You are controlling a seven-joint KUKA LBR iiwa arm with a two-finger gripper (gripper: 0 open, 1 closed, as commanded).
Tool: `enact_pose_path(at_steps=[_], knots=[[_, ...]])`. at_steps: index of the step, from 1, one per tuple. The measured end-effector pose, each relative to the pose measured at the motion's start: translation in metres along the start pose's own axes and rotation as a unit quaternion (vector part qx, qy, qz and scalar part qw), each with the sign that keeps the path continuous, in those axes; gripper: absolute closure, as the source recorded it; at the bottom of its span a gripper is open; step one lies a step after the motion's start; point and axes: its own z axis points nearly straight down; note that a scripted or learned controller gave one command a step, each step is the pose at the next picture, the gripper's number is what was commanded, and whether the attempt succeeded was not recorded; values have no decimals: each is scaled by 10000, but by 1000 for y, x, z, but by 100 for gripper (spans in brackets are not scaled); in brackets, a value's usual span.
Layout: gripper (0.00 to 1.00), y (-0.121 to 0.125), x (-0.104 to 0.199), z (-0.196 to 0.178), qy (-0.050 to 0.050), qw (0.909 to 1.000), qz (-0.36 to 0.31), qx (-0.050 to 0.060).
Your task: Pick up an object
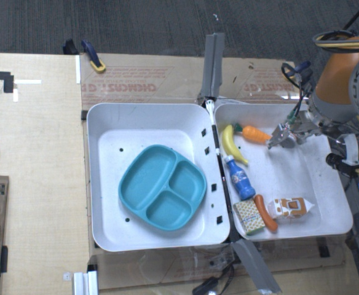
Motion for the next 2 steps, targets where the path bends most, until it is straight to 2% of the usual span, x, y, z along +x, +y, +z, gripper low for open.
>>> enact_pose_path(at_steps=[1, 2], knots=[[100, -2, 0, -4, 10, 10000, -7, 56], [0, -1, 0, -5, 3, 10000, -14, 30]])
